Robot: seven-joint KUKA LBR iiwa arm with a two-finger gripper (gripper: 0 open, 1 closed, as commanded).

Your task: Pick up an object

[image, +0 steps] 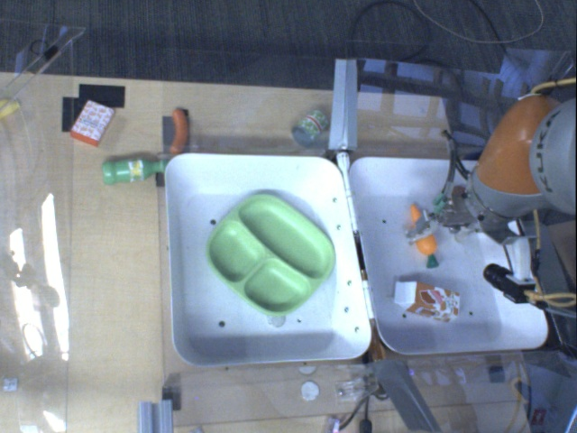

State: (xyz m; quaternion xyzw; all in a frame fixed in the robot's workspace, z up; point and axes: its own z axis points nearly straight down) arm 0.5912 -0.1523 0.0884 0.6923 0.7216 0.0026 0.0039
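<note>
The claw (pixel 442 215) hangs low over the upper middle of the right bin (pixel 388 318), its dark metal tip just right of a small orange piece (pixel 415 213) and just above a second orange piece (pixel 426 244) with a tiny green bit (pixel 432 261) below it. Whether it is wide or narrow I cannot tell, and nothing can be made out in its grip.

The arm (pixel 527 156) enters from the right edge of the frame, its orange band high at the right and the grey wrist angled down and leftward into the bin.

Lower in the right bin lies an orange-and-white packet (pixel 431 302), well apart from the claw. The left bin (pixel 194 332) holds a green divided tray (pixel 270 251) at its middle. On the desk (pixel 81 269) above the left bin lie a green bottle (pixel 132 169), a small red-and-white box (pixel 93 122) and an orange-handled tool (pixel 180 130).
</note>
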